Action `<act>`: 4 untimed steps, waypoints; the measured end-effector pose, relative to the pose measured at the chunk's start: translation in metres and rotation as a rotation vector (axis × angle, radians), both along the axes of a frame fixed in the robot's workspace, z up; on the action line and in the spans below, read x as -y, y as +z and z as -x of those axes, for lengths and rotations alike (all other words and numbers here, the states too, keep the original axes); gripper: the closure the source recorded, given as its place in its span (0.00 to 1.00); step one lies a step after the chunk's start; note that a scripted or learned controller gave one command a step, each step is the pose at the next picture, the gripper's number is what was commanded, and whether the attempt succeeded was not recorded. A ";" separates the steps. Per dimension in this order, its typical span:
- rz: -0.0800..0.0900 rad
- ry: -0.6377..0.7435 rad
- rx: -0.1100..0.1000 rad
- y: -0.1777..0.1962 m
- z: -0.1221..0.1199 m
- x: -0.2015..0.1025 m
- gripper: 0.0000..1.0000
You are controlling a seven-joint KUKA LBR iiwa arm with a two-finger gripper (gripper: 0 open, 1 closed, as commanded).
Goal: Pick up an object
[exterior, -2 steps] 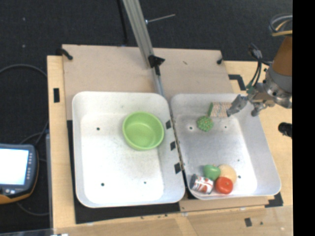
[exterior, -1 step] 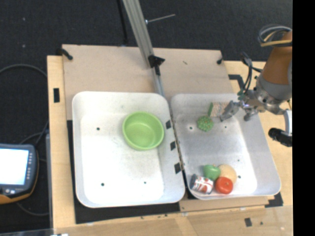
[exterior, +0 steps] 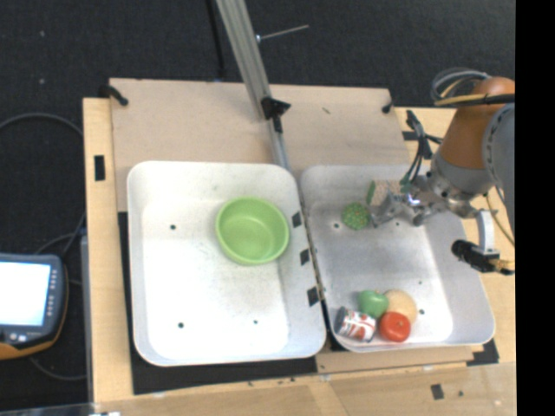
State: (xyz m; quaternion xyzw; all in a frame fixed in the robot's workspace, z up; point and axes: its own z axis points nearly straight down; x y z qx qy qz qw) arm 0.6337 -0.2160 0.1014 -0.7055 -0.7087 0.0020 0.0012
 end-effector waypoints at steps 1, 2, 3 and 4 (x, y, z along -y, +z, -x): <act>0.005 0.003 0.010 0.016 -0.003 0.002 1.00; 0.001 -0.002 0.011 0.062 -0.003 0.008 1.00; 0.002 -0.001 0.012 0.114 -0.005 0.010 1.00; -0.001 0.001 0.006 0.120 0.015 -0.033 1.00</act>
